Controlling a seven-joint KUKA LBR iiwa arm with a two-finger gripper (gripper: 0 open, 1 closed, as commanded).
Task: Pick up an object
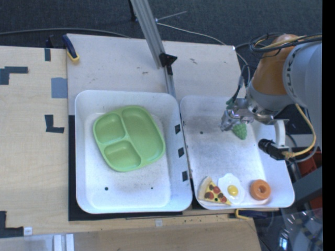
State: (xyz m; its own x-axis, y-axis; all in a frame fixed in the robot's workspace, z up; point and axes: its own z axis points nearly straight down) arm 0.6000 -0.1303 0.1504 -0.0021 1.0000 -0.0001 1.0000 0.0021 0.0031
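Fingers of the gripper (233,120): I cannot tell their state; green toy (240,131) lies touching at five o'clock in the right bin (209,156), likely light, lumpy plastic; pinch across its middle

One fixed camera hangs above the surface (31,156) and looks down at a slant; it sits far enough off to take in both white bins side by side, the left bin (84,156) and the right bin (277,184); dark floor shows along the far edge; the grey arm (301,72) enters from the right, cropped by the frame.
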